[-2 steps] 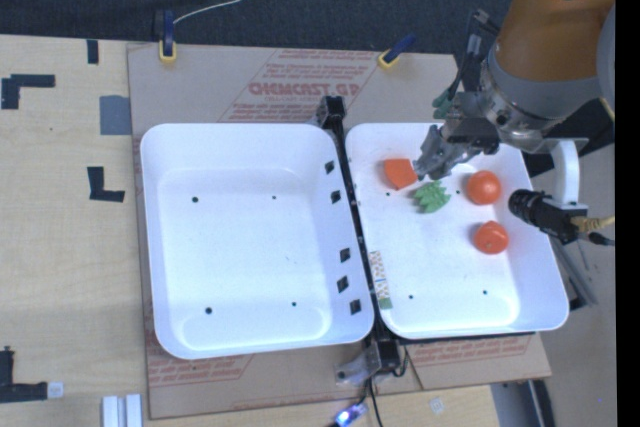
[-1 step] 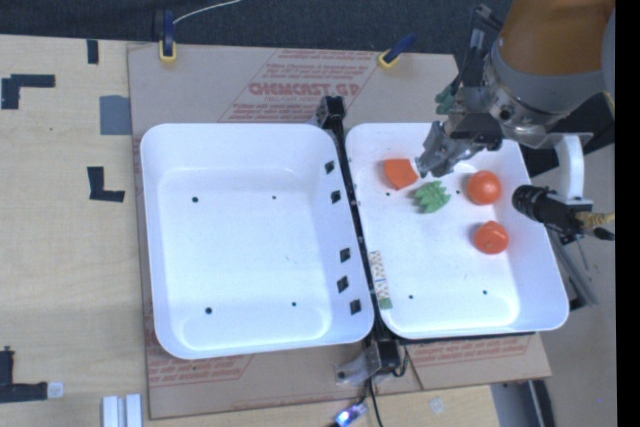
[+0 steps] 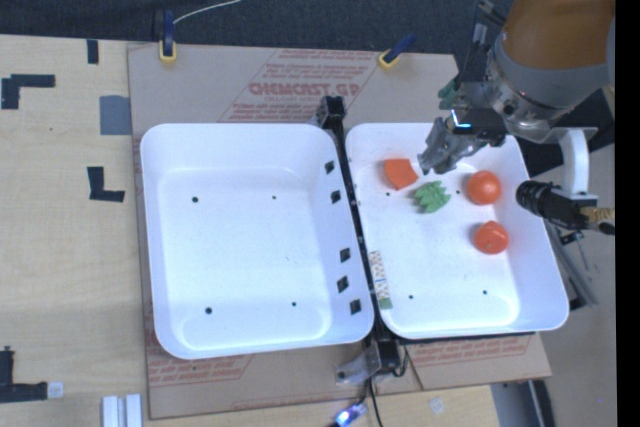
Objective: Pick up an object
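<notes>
I see the dark two-finger gripper [image 3: 436,165] hovering just above the small green leafy toy [image 3: 432,197] in the right white bin [image 3: 500,310]; whether its fingers are apart, I cannot tell.

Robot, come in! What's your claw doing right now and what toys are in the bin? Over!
Claw low in the right bin, above the green piece. Orange block beside it. Two red balls nearby.

blue clamps [image 3: 401,46] on cardboard sheet [image 3: 290,80]
</notes>
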You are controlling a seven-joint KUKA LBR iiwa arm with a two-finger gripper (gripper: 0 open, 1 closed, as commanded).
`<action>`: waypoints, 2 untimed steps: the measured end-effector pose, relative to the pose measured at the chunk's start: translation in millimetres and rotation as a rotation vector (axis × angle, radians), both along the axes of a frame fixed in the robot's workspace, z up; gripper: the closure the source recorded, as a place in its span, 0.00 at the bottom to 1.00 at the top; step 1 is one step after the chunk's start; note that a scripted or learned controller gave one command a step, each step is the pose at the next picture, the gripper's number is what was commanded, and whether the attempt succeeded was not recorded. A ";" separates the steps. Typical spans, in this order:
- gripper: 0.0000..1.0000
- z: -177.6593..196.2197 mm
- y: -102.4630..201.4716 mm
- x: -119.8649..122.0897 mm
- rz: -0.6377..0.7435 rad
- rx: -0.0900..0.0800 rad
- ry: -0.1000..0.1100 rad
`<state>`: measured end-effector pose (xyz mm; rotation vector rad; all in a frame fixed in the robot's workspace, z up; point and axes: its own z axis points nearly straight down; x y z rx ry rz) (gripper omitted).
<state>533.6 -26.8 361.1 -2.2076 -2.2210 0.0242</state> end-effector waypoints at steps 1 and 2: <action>1.00 -124.3 63.1 65.9 0.000 0.004 -0.005; 1.00 -113.9 102.2 36.7 0.000 0.005 -0.011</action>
